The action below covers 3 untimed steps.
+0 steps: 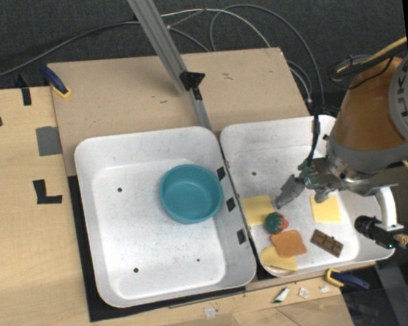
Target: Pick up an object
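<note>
the arm (376,122) enters from the right and bends over the right bin (260,140). its hand (290,192) hangs above the bin's middle, pointing down and to the left, with dark fingers; from this angle i cannot tell how wide they stand, and nothing is visible between them.

right bin contents, all in the near half:
- a pale yellow square slice (257,208) lies flat near the bin's left wall, just left of the hand's tip.
- a small round green and red item (274,223) sits at the lower right corner of that slice, touching or overlapping it.
- an orange square piece (288,243) lies just below the round item.
- a pale yellow wedge (276,261) lies under the orange piece's lower edge, at the bin's front rim.
- a dark brown bar (326,242) lies tilted to the right of the orange piece, apart from it.
- a second yellow slice (326,209) lies above the brown bar, partly beneath the wrist.

left bin (108,163): one blue bowl (190,193), upright, toward the right side of the bin.

both bins rest side by side on a light wooden table (19,218). black cables (260,19) run across the dark floor behind it.
</note>
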Available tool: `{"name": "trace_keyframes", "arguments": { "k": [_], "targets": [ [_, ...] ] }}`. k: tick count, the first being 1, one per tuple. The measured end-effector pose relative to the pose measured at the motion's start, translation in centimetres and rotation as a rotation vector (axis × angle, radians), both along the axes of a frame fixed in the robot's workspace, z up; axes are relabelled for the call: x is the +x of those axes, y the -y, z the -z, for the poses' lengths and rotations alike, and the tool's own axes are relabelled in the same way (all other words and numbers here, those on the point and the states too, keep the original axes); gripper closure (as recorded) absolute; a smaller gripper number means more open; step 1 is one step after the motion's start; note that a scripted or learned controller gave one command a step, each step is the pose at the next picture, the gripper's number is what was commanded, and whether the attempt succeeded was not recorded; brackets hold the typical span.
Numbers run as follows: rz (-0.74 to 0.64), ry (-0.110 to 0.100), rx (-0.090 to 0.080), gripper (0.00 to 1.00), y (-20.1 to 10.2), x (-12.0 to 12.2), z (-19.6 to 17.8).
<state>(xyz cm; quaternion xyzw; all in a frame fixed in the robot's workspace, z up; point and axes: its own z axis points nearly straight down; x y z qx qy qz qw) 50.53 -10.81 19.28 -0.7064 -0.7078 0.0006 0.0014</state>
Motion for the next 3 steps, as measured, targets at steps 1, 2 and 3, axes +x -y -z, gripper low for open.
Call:
{"name": "trace_keyframes", "arguments": {
  "k": [1,2,3],
  "targets": [
    [0.000,0.000,0.000,0.00,0.0,0.0,0.0],
    [0.001,-0.006,0.000,0.00,-0.3,-1.0,4.8],
    [0.001,-0.006,0.001,0.00,-0.4,-1.2,10.2]
  ]
}}
